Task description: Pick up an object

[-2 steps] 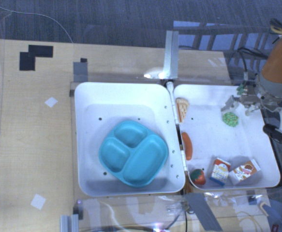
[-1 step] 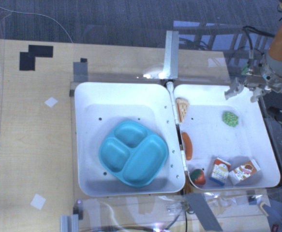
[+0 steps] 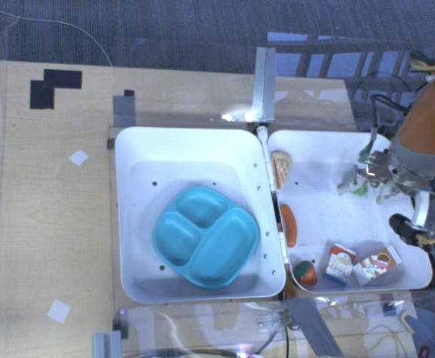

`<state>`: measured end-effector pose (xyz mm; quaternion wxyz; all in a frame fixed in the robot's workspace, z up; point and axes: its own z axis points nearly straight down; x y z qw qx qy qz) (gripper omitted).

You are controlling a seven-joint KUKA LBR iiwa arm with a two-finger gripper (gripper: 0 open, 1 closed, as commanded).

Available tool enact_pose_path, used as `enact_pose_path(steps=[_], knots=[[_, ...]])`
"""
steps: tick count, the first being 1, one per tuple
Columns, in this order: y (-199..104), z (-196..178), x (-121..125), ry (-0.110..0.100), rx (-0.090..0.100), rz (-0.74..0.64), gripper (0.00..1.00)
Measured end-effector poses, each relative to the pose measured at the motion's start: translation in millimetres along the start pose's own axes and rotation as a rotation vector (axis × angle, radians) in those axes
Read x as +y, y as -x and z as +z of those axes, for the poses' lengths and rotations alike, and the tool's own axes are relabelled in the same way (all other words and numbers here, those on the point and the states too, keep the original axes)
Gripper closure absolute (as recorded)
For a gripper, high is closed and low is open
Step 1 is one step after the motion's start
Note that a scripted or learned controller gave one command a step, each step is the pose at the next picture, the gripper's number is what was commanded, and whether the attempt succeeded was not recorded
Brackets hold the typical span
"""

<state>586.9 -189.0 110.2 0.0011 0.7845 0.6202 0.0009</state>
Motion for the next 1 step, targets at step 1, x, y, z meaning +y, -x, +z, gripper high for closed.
enact_pose_path(steps=[1], knots=[[-0.6,24.0,45.5,0.002,-0.001,-0.101,0.0]])
